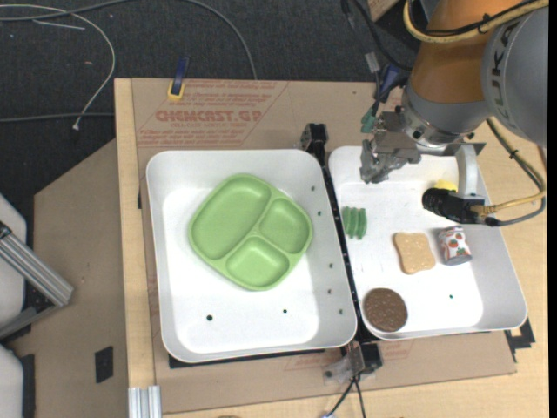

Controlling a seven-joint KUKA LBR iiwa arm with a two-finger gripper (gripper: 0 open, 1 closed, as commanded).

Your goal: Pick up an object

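The right bin point(487, 307) holds a small green ridged piece point(354, 222) by its left wall, a tan slice of toast point(414, 252), a brown round patty point(385, 308) near the front left corner, and a small red-and-white object point(453, 246). A yellow bit point(446, 185) peeks out beside a black part of the arm. My gripper point(375, 167) hangs over the back left part of the right bin, above and behind the green piece. Nothing shows between its fingers.
The left bin point(174, 312) holds a green three-compartment plate point(251, 231). A black clamp point(314, 138) sits at the back between the bins. Cardboard point(209, 107) lies under both bins. Cables run along the arm at the right.
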